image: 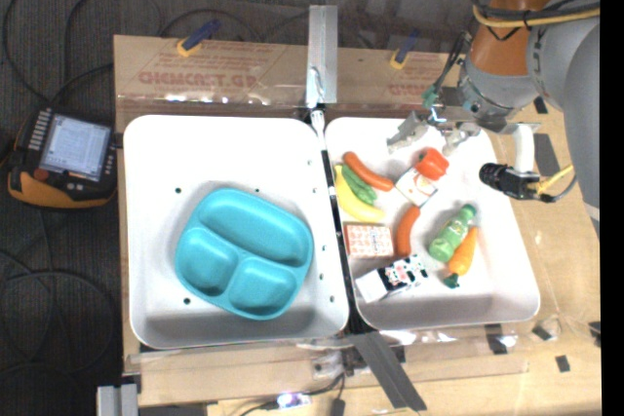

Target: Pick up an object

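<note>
My gripper (430, 135) hangs over the far part of the right bin (507, 292), its two fingers spread open with nothing between them. Just in front of it lies a small red toy (432, 163) resting on a white card (417, 188). Left of that are an orange hot dog (367, 172), a green vegetable (359, 189) and a yellow banana (351, 200). Further forward lie a pink box (366, 239), an orange sausage (407, 229), a green bottle (450, 231), a carrot (463, 254) and a white carton (394, 277).
The left bin (156, 161) holds a teal divided plate (244, 250). A metal divider post (322, 54) stands between the bins at the back. A pendant with a screen (66, 156) lies off the bench to the left. The arm's grey and orange wrist (517, 24) leans in from the upper right.
</note>
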You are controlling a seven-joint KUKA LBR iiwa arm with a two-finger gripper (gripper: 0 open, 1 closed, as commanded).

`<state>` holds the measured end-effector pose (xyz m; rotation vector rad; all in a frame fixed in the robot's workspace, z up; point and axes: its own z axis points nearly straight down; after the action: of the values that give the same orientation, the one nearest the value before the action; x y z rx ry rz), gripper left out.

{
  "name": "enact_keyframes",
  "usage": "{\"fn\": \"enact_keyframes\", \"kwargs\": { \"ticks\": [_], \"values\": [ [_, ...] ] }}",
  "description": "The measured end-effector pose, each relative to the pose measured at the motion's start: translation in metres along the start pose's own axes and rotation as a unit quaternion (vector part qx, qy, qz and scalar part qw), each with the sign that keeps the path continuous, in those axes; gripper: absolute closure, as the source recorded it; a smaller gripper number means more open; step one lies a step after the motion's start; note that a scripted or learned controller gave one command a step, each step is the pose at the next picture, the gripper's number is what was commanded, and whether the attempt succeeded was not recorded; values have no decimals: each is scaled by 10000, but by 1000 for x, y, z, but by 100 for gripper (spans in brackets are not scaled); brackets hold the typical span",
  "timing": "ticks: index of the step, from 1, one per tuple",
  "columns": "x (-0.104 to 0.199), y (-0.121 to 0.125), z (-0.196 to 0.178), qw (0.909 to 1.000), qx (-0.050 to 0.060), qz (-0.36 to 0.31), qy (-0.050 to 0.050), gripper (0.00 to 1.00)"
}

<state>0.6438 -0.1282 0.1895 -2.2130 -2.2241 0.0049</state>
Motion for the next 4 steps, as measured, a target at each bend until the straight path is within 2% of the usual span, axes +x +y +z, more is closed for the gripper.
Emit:
{"fn": "enact_keyframes", "kwargs": {
  "ticks": [1, 2, 3, 4],
  "values": [
    [13, -32, 88, 9978, -90, -653, -17, 0],
    [24, -73, 92, 9967, -179, -791, -46, 0],
    [24, -50, 56, 9999, 2, -139, -4, 0],
    [11, -79, 102, 9987, -64, -506, -9, 0]
  ]
}}
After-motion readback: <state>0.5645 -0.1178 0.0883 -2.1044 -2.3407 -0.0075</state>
